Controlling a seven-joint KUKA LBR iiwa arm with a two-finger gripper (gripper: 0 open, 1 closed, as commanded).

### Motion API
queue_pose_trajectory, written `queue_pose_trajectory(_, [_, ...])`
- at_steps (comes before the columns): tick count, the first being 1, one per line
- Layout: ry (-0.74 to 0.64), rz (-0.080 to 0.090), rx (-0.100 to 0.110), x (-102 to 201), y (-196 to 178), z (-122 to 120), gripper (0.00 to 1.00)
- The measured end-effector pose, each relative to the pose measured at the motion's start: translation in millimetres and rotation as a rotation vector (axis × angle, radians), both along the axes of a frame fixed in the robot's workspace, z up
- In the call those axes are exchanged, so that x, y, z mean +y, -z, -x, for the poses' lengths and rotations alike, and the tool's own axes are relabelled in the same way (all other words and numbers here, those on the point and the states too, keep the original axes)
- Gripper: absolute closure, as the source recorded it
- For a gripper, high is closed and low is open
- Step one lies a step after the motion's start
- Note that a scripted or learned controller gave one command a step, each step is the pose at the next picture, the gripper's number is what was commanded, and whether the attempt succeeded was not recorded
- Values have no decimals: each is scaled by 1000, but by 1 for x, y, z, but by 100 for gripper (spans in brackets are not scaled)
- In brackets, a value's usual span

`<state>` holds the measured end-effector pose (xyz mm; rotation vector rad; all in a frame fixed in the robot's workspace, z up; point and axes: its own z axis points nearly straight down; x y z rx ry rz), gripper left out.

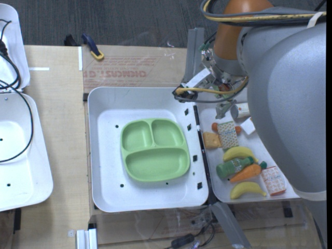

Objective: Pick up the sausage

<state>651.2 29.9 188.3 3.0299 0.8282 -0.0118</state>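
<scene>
In the right bin (218, 190), toward its far end, the sausage (238, 130) is lying as a short reddish-orange piece, tucked against a patterned packet (227, 134). A second reddish bit is showing at the packet's other side, and it is hard to tell whether the two belong to one thing. The gripper (226, 109) is hanging just above and slightly beyond that spot, near the sausage but not plainly touching it. Whether the claw is open or closed cannot be told, since the wrist and a tangle of cables are covering it, and nothing is visibly being held.

The grey arm (290, 87) is reaching in from the right and is covering much of the bin. Its orange band (241, 19) is sitting high over the far edge. Nearer the camera, a tan bread-like piece (211, 140), a banana (239, 152), a green bottle (232, 167), a carrot (245, 173), a second banana (248, 190) and a small carton (273, 181) are crowding together. In the left bin (104, 154), a green divided plate (155, 149) is resting flat.
</scene>
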Motion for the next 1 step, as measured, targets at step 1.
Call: queue_pose_trajectory(1, [-18, 0, 0, 9, 0, 1, 0])
